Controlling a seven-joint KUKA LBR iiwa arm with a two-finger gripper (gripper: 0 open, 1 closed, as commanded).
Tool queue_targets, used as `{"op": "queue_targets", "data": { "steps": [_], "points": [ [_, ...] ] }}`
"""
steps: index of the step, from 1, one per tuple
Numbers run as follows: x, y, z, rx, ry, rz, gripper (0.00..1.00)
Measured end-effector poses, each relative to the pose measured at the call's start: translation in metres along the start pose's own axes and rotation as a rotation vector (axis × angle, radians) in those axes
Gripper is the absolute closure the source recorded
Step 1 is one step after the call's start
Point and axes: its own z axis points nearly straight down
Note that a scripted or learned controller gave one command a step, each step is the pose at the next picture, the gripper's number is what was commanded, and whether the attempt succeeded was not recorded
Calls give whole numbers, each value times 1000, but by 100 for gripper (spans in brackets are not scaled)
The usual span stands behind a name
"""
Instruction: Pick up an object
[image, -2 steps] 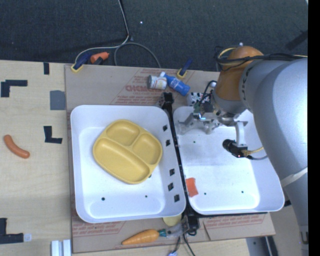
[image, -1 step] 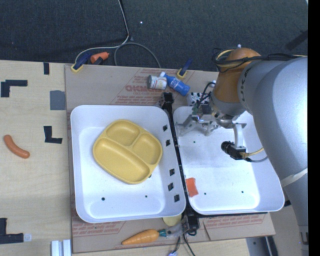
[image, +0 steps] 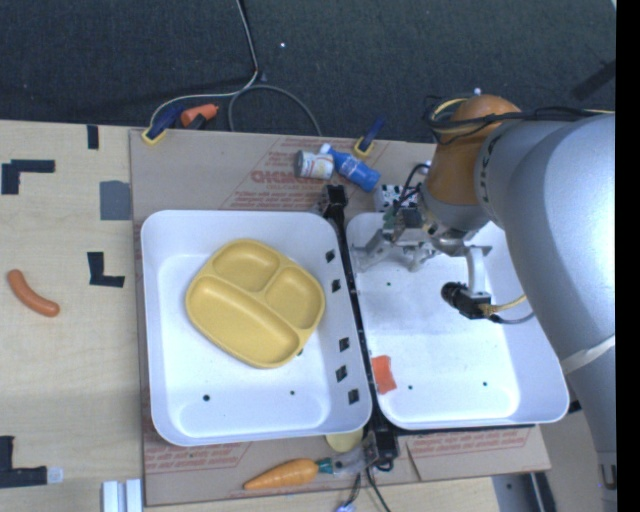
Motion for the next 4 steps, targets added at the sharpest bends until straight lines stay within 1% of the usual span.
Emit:
{"op": "queue_targets", "data": {
  "steps": [1, 2, 3, 4],
  "points": [
    [-8, 14, 0, -1, 2, -2, 0],
    [-8, 14, -10, -2, 0, -3, 100],
    [-8, 14, -9, 0, 0, -3, 0],
    [-54, 13, 0, -2, 1, 2, 0]
  ]
}}
